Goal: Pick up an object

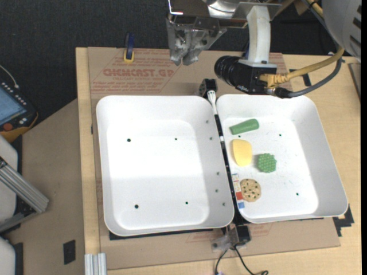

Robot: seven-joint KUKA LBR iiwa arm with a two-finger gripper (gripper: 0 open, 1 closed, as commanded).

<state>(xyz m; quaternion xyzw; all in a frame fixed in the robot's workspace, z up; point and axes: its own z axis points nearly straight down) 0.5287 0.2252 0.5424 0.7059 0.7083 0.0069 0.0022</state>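
Several small objects lie in the left half of the right bin [309, 130]: a green oblong block [244, 126], a yellow rounded piece [242, 152], a green knobbly ball [266, 162] and a round speckled cookie [249, 189]. My gripper [186, 51] hangs high at the top of the view, over the cardboard behind the left bin's far right corner, well away from all of the objects. Nothing shows at its tip.
The left bin [114, 153] stands beside the right one; their rims meet along a black strip [221, 148]. A black camera unit [241, 73] with a yellow cable sits behind the right bin. A blue and yellow clamp [129, 50] grips the cardboard's far edge.
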